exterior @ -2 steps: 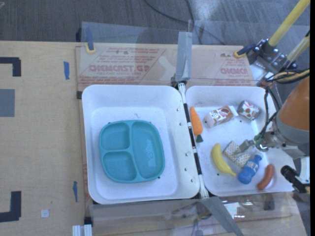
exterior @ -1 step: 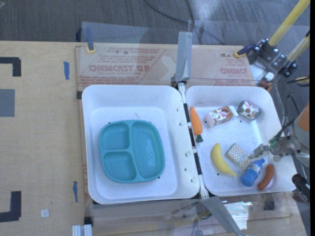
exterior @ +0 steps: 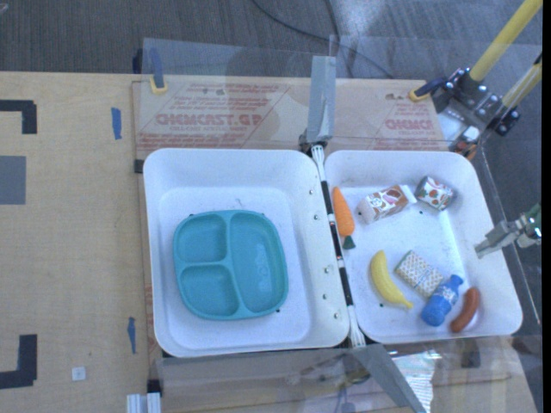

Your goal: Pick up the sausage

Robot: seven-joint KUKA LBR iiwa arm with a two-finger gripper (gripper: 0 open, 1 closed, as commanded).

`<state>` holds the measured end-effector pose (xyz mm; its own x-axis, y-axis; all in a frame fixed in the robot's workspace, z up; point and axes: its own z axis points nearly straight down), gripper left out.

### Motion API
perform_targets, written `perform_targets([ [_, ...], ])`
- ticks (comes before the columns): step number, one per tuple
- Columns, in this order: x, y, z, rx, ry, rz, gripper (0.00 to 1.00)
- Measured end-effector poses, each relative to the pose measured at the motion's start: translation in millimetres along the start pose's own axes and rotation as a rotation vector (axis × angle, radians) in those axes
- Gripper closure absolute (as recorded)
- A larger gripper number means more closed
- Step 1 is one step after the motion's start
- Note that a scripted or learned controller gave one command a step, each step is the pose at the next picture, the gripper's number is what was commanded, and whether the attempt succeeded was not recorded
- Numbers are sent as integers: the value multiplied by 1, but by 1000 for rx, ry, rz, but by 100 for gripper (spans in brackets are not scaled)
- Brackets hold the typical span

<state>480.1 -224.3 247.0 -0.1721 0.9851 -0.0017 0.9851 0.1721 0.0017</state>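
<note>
The sausage [exterior: 464,309] is sitting in the near right corner of the right bin [exterior: 493,198], tilted, basically touching the blue bottle [exterior: 442,300] on its left and close to the bin wall on the other side; the gripper [exterior: 513,233] pokes in at the right edge, above the bin rim and apart from everything, and honestly I can't tell if the fingers are open or closed, too small and washed out; my take for doing this well: come straight down over the middle of the sausage, fingers set across its short width, so one slips between it and the bottle; tight spot, so nudging the bottle or scraping the wall seems the main risk.
</note>
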Motion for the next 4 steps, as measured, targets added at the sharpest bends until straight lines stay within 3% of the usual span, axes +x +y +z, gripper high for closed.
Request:
perform_targets([
  [1, 3, 6, 145, -13, 1, -2, 0],
  [2, 2, 6, 135, -16, 0, 2, 100],
  [3, 1, 0, 58, 0, 0, 125, 100],
  [4, 62, 15, 11, 2, 0, 568, 100],
])
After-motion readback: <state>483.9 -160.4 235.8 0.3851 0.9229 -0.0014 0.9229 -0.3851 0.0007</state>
